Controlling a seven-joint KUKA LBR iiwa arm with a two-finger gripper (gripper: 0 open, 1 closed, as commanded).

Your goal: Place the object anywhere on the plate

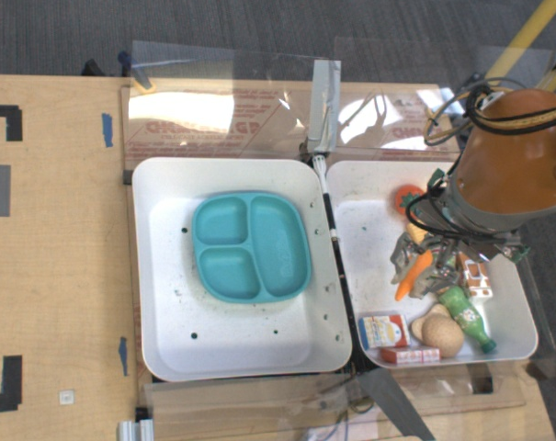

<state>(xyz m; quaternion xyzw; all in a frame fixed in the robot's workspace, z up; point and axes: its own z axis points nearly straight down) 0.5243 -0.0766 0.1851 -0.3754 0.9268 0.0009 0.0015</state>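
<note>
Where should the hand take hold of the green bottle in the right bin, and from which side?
Probably across the middle of the green bottle, from straight above. It lies flat, slanting toward the bin's front-right corner, so closing across its narrow width fits. The tan egg-like item sits close on its left, so room there is tight.

The arm enters from the right of the camera view and points steeply downward toward the lower part of the frame. Its orange band fills most of the visible body, with a grey collar below it at the wrist. Black cables loop around the upper side of the band and run down past the wrist. The claw hangs below the wrist, low over the right-hand bin. The wrist hides most of it from above.
</note>
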